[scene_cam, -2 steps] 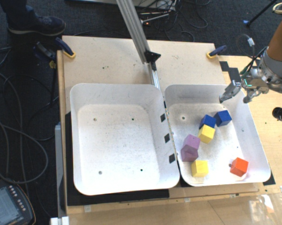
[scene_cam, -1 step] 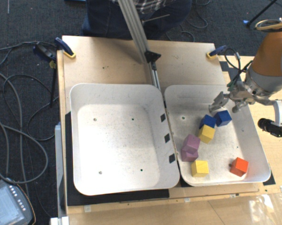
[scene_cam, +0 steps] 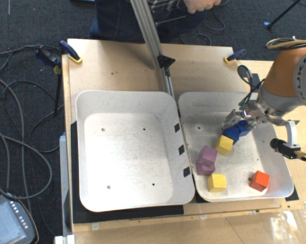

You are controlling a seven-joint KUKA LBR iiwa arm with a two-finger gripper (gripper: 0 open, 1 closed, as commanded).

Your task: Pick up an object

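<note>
In the right bin [scene_cam: 275,194], my gripper [scene_cam: 238,121] is low over the upper middle, reaching in from the right. A blue block [scene_cam: 238,132] lies right under its tip, partly covered by it, and I cannot tell whether it is gripped. A yellow block [scene_cam: 225,145] touches the blue one on its lower left. Further left and below sits a purple block [scene_cam: 207,160]. Near the front rim are a second yellow cube [scene_cam: 217,182] and an orange block [scene_cam: 259,180].
The left bin [scene_cam: 86,151] sits beside the right one, their rims meeting at the centre. A slanted metal pole [scene_cam: 151,32] rises from the back of the bench [scene_cam: 117,60]. Clamps [scene_cam: 71,52] hold the bench's far corners.
</note>
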